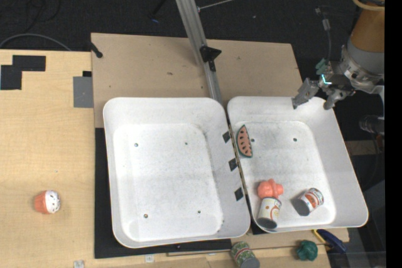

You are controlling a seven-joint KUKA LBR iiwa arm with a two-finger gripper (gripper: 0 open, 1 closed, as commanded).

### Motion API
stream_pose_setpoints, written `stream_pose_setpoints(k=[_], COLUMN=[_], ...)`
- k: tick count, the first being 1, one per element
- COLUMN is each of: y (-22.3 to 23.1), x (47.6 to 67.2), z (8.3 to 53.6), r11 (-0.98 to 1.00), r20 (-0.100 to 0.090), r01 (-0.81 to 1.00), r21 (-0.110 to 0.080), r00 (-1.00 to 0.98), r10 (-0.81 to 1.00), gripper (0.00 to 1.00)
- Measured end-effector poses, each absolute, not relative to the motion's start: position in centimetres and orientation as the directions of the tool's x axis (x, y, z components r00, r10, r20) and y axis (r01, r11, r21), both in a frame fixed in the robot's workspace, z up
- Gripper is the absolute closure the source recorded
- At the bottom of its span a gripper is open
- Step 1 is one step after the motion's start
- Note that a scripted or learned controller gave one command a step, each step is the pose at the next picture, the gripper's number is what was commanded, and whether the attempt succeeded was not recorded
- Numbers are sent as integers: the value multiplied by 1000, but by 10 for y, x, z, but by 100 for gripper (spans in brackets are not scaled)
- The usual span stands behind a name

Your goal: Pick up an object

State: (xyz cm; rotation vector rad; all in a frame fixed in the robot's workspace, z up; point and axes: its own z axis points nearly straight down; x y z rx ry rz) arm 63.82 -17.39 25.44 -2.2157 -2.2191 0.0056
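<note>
Gripper (319, 95) hangs open and holding nothing over the right bin's (286, 111) far edge; the watermelon slice (244, 141) lies down-left of it, long axis pointing away.

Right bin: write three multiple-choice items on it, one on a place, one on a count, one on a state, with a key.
1. The watermelon slice lies
A. on the left wall of the right bin
B. on its right wall
C. at its near right corner

2. Things in the right bin:
A. two
B. four
C. six

3. The tool is
A. pressed on the can
B. above the bin's far edge, carrying nothing
C. among the near things

Key: 1 A, it leans there. 2 B, slice, red toy, cup, can. 3 B, its fingers hold nothing.
</note>
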Motion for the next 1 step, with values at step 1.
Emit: stream_pose_setpoints(k=[1], y=[-174], x=[639], z=[257], r11=[4], r20=[0], r01=[1000], r21=[-3], r00=[-4], r10=[1000], gripper=[0])
